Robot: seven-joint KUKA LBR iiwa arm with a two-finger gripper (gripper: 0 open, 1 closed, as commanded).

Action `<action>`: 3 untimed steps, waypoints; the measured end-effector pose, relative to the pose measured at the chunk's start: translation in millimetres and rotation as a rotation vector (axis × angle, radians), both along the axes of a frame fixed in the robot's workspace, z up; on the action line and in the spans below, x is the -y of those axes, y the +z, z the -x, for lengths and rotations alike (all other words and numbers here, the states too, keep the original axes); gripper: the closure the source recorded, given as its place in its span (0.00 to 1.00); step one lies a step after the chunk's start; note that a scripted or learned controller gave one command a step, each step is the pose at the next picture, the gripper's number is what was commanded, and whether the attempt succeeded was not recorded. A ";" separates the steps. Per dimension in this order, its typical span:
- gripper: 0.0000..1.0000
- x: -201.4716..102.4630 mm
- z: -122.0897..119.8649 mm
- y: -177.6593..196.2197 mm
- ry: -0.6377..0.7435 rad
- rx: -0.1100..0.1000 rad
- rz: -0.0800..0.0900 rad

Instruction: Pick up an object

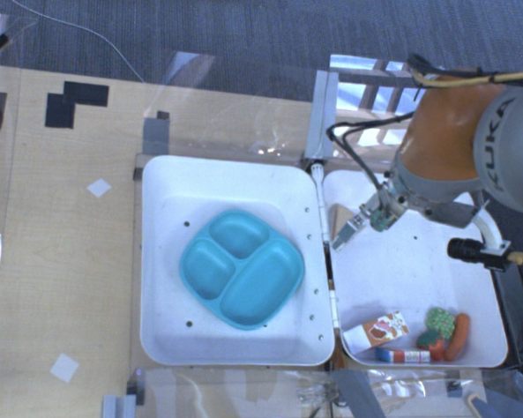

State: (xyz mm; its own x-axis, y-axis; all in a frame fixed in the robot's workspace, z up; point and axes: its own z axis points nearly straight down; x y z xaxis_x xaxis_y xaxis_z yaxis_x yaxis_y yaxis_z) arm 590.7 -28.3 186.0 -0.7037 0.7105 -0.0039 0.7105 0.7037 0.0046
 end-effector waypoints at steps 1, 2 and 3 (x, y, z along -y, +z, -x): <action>0.00 93.2 -10.6 -97.2 0.018 0.006 0.003; 1.00 92.2 -14.0 -83.2 0.018 0.017 0.003; 1.00 67.5 9.1 -75.9 0.040 0.001 0.001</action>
